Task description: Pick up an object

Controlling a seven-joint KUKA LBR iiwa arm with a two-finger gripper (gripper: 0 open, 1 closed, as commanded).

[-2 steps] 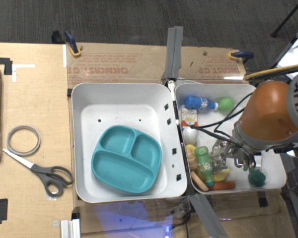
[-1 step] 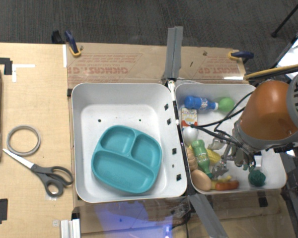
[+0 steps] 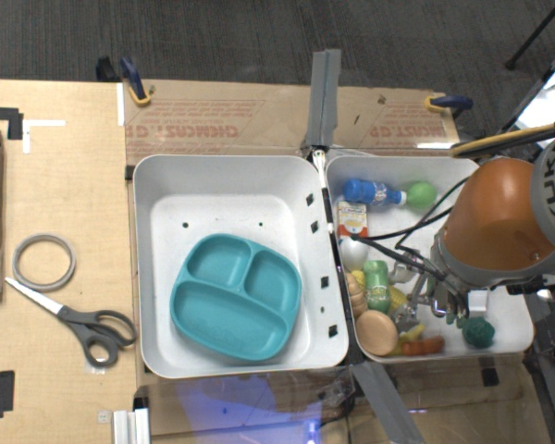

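toys and play food (image 3: 381, 289) crowd the right bin (image 3: 499, 342) — a blue bottle (image 3: 365, 191), a green ball (image 3: 422, 194), a tan egg (image 3: 377, 332). the tool (image 3: 432, 301) hangs low among them; whether it grips anything, i cannot tell.

The arm (image 3: 523, 192) enters from the right side of the scene and reaches leftward and down. Its orange band (image 3: 495, 215) sits above the wrist, facing the camera as a large rounded dome. Black cables (image 3: 416, 229) run along the wrist on its left side. The gripper (image 3: 424, 299) hangs below the band, low at the near right of the scene, metal parts pointing down and toward the left. Finger spacing is not discernible from this angle.
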